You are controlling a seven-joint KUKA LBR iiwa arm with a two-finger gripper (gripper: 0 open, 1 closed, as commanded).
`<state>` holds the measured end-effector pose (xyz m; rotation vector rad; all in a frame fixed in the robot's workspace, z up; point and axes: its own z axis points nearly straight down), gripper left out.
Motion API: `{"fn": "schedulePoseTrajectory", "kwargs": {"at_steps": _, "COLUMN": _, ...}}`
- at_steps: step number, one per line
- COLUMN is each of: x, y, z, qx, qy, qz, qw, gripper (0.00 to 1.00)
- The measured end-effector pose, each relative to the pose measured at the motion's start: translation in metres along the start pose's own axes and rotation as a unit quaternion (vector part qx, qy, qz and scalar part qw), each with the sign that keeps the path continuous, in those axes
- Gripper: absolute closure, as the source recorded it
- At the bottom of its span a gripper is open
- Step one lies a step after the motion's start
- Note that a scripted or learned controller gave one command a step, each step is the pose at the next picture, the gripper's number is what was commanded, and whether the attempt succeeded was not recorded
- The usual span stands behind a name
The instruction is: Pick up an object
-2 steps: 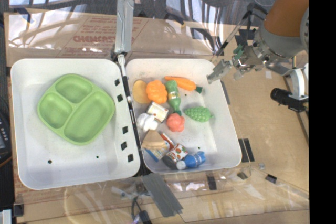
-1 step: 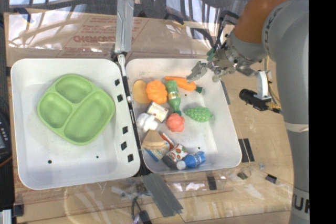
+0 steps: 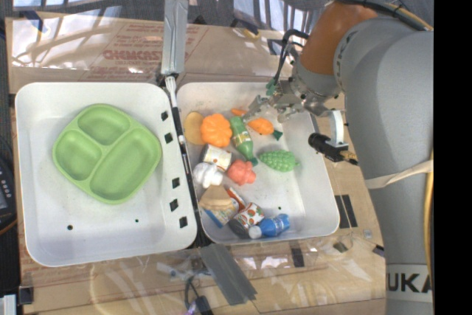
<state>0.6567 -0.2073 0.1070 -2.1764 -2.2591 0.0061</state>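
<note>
Nothing is picked yet. The gripper (image 3: pixel 269 105) hangs over the right bin's (image 3: pixel 313 192) far edge, above the carrot (image 3: pixel 261 126); whether it is released or clenched I cannot tell. Toys crowd that bin's left side. Faint red print marks the cardboard (image 3: pixel 133 54); "UKA" shows on the arm (image 3: pixel 391 114).

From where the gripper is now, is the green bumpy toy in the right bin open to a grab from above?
Probably yes. The green bumpy toy lies apart from the pile, bare bin floor to its right and nothing on top. The gripper hangs just beyond it, over the small orange piece.
</note>
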Motion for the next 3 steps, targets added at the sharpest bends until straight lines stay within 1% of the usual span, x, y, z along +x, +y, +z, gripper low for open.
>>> {"fn": "schedulePoseTrajectory", "kwargs": {"at_steps": 1, "x": 0.000, "y": -0.026, "z": 0.016, "qx": -0.001, "qy": -0.001, "qz": 0.011, "qw": 0.9999, "gripper": 0.00}}
{"fn": "schedulePoseTrajectory", "kwargs": {"at_steps": 2, "x": 0.001, "y": -0.025, "z": 0.005, "qx": 0.000, "qy": 0.000, "qz": 0.008, "qw": 1.0000, "gripper": 1.00}}
{"fn": "schedulePoseTrajectory", "kwargs": {"at_steps": 3, "x": 0.006, "y": -0.001, "z": -0.083, "qx": -0.004, "qy": -0.001, "qz": -0.025, "qw": 0.9997, "gripper": 1.00}}
